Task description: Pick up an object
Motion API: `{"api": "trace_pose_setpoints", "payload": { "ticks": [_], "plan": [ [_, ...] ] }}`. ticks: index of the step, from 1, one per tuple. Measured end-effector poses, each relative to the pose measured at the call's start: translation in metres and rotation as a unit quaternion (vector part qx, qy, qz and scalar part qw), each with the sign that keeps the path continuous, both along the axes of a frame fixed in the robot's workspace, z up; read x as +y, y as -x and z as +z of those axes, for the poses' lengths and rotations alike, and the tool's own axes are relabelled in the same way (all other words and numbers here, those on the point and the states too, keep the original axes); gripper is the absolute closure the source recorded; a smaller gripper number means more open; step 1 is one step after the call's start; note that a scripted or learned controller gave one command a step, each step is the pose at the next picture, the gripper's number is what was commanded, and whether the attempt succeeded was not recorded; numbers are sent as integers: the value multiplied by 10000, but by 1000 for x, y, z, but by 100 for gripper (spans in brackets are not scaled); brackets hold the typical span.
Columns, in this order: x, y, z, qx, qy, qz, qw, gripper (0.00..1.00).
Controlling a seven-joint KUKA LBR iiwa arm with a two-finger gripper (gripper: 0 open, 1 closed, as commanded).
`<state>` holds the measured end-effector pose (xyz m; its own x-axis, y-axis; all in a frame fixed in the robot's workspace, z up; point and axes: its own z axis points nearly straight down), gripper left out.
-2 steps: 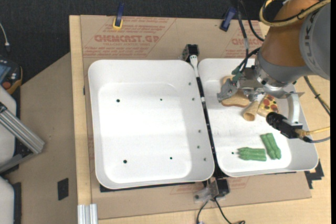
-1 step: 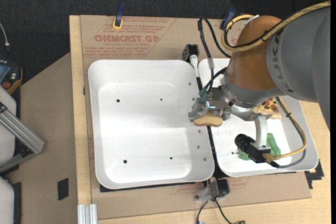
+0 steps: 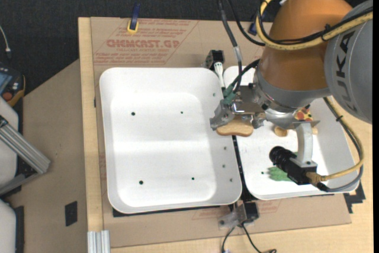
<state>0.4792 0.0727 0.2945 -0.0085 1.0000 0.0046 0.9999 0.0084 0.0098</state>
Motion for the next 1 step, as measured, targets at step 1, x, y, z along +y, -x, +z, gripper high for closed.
{"api": "trace_pose_setpoints", "payload": {
  "ticks": [1],
  "plan": [
    [-3,-1,4,44,23,-31,10000,100]
  ]
}}
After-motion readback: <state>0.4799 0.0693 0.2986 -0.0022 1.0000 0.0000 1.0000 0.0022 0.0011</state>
